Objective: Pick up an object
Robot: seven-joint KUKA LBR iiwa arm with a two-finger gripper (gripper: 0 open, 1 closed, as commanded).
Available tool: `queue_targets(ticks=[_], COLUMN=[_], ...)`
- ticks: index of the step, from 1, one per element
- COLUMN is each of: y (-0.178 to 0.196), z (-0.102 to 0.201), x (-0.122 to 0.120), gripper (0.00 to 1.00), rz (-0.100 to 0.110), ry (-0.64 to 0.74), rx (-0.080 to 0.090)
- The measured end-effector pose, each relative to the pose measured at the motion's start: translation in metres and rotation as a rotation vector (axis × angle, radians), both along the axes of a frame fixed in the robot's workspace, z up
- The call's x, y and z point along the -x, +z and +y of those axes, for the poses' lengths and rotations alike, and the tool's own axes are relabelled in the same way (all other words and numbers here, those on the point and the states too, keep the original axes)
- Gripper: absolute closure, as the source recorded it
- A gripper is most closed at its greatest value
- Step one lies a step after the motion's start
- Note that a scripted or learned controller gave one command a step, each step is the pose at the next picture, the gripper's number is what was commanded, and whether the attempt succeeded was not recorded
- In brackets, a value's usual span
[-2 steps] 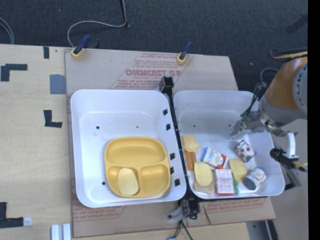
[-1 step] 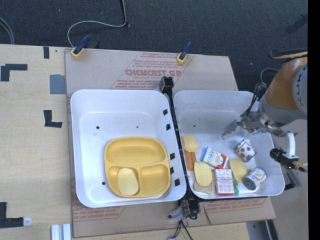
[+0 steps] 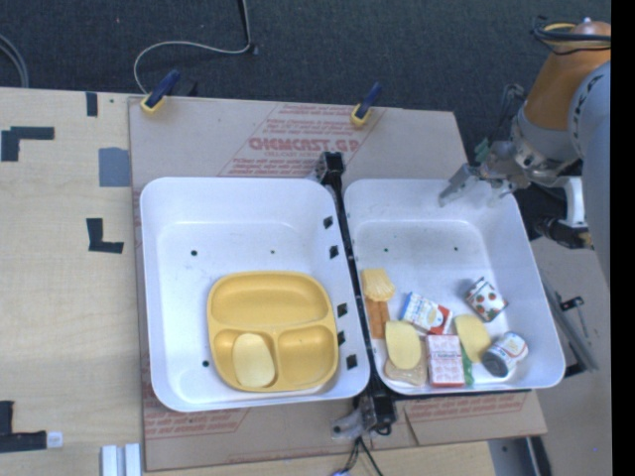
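At the near edge of the bench [image 3: 60,296], the right bin [image 3: 516,228] holds a cluster of small things along its 6 o'clock side: a red carton [image 3: 445,359] standing against the near wall, a pale yellow piece [image 3: 403,345] touching it at its 9 o'clock, a white and dark can [image 3: 504,354] lying near the bin's 4 o'clock corner, and a yellow lump [image 3: 473,334] between carton and can. Just beyond them lie a blue and white packet [image 3: 424,311], a small patterned cup [image 3: 484,299] at 3 o'clock, and an orange stick [image 3: 378,315] topped by a ridged yellow chip [image 3: 377,285] close to the divider. The left bin [image 3: 169,226] carries a yellow compartment tray [image 3: 270,297] in its near half, with a pale oval piece [image 3: 254,359] in the tray's 7 o'clock compartment. Farther back, the hand [image 3: 466,181] hangs above the right bin's far rim at about 1 o'clock, well apart from the objects; its fingers look spread and hold nothing. Beyond the bins, two clamps [image 3: 159,91] pin the cardboard sheet [image 3: 288,142].
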State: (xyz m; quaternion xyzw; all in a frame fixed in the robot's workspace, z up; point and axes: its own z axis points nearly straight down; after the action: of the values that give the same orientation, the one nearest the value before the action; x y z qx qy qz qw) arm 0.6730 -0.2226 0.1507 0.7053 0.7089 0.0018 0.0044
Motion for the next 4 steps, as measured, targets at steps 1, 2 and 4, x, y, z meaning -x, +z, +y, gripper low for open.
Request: queue_targets(ticks=[1,2,4], y=[-0.068,0.001,-0.065], z=[-0.001,0.015,0.076], x=[0.104,0.001,0.073], gripper=[0.00,0.00,0.00], rz=[0.010,-0.003,0.005], ry=[-0.007,0.002,0.001], rx=[-0.003,0.000,0.001])
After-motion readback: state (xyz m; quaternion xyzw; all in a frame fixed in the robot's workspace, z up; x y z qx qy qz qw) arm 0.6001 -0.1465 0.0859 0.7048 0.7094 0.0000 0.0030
